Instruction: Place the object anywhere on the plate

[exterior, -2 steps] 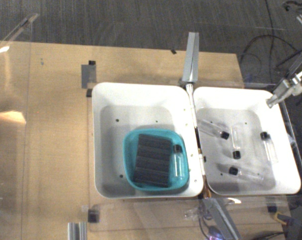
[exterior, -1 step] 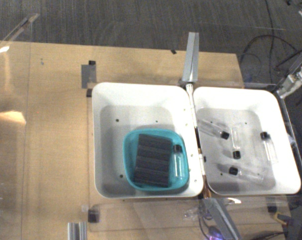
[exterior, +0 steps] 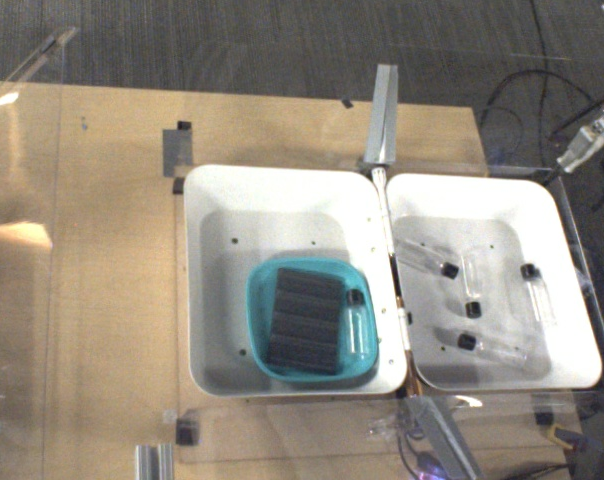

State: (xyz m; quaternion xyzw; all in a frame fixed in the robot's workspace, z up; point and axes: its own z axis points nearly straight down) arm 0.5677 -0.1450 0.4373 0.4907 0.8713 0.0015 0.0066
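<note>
A teal plate (exterior: 256, 313) lies in the left bin (exterior: 212, 298), toward its front right. On the plate rests a dark ridged block (exterior: 304, 320). Beside the block, along the plate's right side, lies a clear vial (exterior: 358, 328) with its black cap pointing to the back. Several more clear vials with black caps lie loose in the right bin (exterior: 572, 358), among them one at the back left (exterior: 427, 258), one at the right (exterior: 537, 298) and one at the front (exterior: 494, 347).
A grey metal post (exterior: 383, 113) stands behind the seam between the two bins. Cables and a clamp-like fitting (exterior: 590, 138) sit at the far right beyond the bench. Small black brackets (exterior: 184, 126) dot the wooden bench around the bins.
</note>
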